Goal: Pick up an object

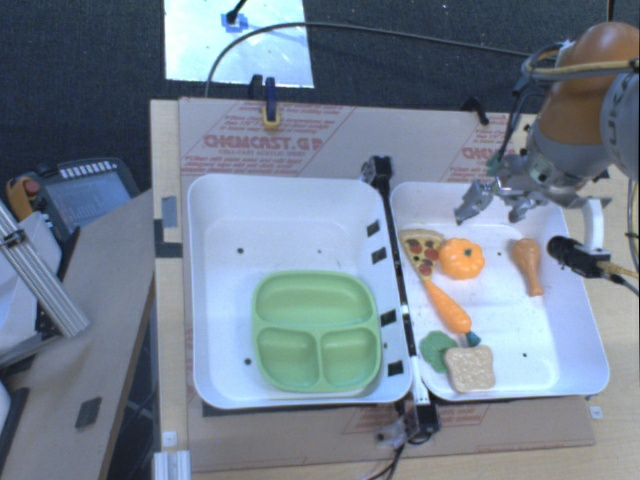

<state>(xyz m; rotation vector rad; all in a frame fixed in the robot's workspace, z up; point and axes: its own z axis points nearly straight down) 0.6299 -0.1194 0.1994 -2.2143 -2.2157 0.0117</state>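
"CHEMCAST GP" printed in red on brown protective paper covering the sheet under both bins; same print repeated, partly cut off, at far right. No other legible text; pendant at left with lit screen, too small to read.

Gripper above the far edge of right bin, fingers spread apart, nothing between them. Grey metal, angled down toward the bin. Orange band and grey arm entering from upper right.

Candidate objects, all in right bin:
- toy pumpkin: orange, rounded, ribbed, glossy plastic. Just below gripper, nearest item, not touching it.
- toy pizza slice: wedge, yellow with red spots, touching the pumpkin's left side, near the divider.
- toy carrot: long orange taper, lying diagonal below the pumpkin, thick end toward the toast.
- toy drumstick: tan-orange, bulb end up, right of pumpkin, apart from it, below gripper's right side.
- toy toast slice: square, beige, speckled texture, near front edge.
- green leaf piece: flat, dark green, tucked against the toast's left side.

Left bin: pale green divided plate, three compartments, smooth plastic, rounded corners, sitting front right.

Both bins shallow, white, smooth, rounded walls, joined along the centre by black clips. Yellow and black clamp on the back edge of the sheet.
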